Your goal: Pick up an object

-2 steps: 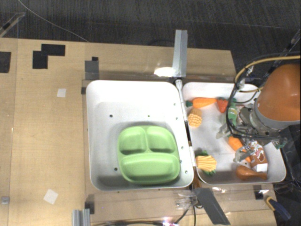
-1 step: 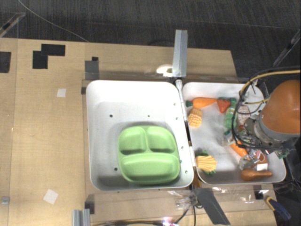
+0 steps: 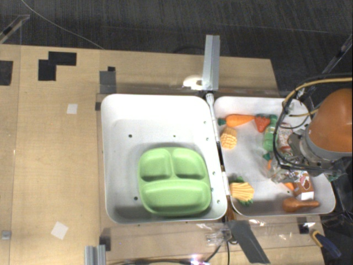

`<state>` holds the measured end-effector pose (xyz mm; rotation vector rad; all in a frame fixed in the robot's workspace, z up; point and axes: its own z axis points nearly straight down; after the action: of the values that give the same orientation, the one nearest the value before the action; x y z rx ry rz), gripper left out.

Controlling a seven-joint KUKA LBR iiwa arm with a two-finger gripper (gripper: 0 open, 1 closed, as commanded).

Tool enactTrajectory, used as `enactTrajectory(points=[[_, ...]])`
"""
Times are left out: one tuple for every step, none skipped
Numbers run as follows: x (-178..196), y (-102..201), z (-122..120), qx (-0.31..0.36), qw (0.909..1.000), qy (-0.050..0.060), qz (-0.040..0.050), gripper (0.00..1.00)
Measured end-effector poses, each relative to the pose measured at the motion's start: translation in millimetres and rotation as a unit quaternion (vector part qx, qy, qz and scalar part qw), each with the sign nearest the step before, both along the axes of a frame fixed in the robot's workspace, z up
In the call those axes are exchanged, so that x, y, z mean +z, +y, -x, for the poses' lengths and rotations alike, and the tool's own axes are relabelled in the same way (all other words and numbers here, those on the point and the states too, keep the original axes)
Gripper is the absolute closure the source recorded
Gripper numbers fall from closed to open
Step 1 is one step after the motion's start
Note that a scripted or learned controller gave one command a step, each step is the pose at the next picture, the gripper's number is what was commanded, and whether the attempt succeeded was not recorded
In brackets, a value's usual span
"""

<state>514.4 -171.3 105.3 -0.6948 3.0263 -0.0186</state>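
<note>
Camera view: wooden bench (image 3: 49, 175), two white bins (image 3: 116, 148), dark carpet (image 3: 165, 10) behind; hand (image 3: 278, 173) state unclear.

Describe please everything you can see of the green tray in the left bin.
The green tray is a light green, plastic-looking dish with rounded corners and three compartments: two small ones at the far side and one long one at the near side. It lies flat, right side up, on the floor of the left bin, toward the near right corner. All its compartments hold nothing.
</note>
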Motion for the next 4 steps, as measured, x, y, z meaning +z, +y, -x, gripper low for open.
enactTrajectory(points=[[11.8,1.4,-3.1,0.002,1.0000,-0.005,0.0004,1.00],[11.5,1.4,-2.9,0.002,1.0000,-0.004,0.0003,0.00],[-14.2,11.5,7.3,-0.034,0.9994,0.010,-0.0007,0.00],[-13.4,52.3,6.2,0.144,0.9896,0.007,0.0048,0.00]])
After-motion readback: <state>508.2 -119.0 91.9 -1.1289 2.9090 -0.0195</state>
